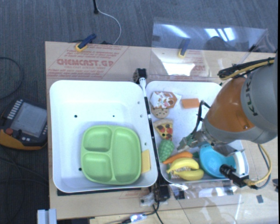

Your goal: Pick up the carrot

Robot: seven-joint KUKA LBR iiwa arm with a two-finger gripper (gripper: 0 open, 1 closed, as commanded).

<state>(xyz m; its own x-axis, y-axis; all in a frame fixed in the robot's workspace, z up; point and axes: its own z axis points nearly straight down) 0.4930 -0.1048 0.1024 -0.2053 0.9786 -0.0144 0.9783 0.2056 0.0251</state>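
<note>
Beneath the arm's bulk [238, 113], the gripper [190, 141] nears the half-hidden carrot [177, 157]; its opening cannot be told.

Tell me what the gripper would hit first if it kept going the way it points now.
Probably the carrot. The gripper points down-left in the right bin, just above the carrot and banana. Depth is unclear, so it might touch the banana instead.

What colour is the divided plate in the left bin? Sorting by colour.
Light green, the divided plate shows best in the camera view.
</note>
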